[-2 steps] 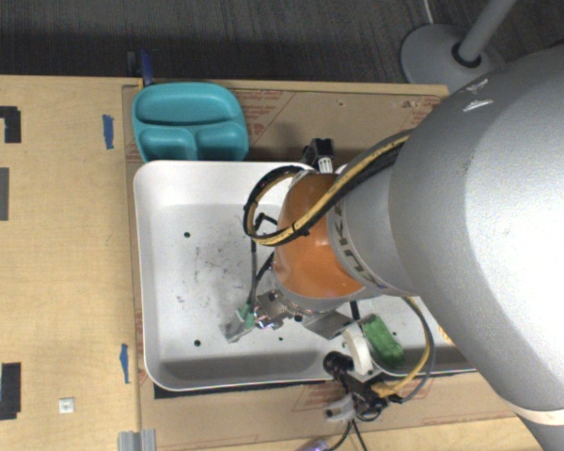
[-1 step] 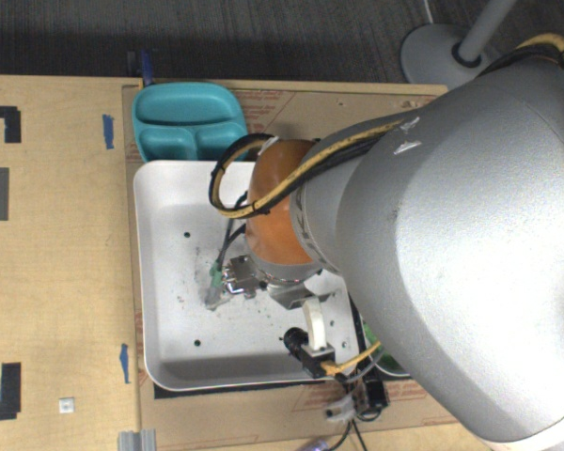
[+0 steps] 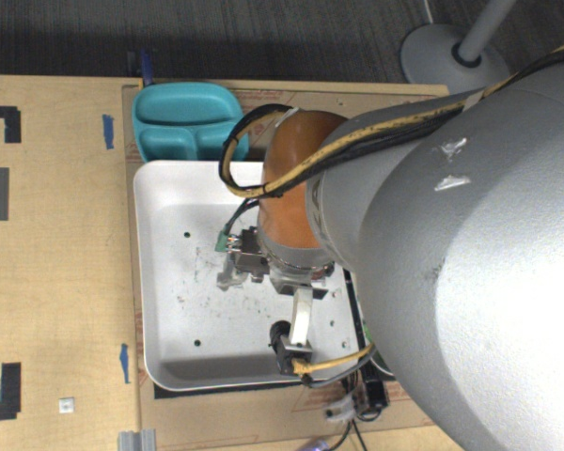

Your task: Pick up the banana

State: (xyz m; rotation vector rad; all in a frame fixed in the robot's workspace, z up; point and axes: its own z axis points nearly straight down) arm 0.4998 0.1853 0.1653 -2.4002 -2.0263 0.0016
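One white bin point(image 3: 169, 346) sits in plain sight on the table point(image 3: 56, 252), doesn't it?

Yes, and its floor carries a few dark specks and scuffs. A teal tray point(image 3: 183, 111) lies just beyond its far edge, touching or nearly touching the rim.

And the arm point(image 3: 470, 252)?

It comes in from the right, grey and very large in the foreground, and covers the right part of the table. Its orange band point(image 3: 287, 186) hangs over the far right part of the bin, with a black and yellow cable point(image 3: 404, 120) running along the arm and looping beside the band.

Where is the claw point(image 3: 249, 266)?

Under the wrist, low over the middle of the bin floor, seen from above. I cannot tell whether it is spread or pressed together, nor whether it has anything in it.

And the banana?

I cannot tell where it lies; the arm hides much of the scene.

Anything else on the table?

Short strips of blue tape point(image 3: 108, 132) near the left side of the bin, and black markings point(image 3: 5, 125) further left.
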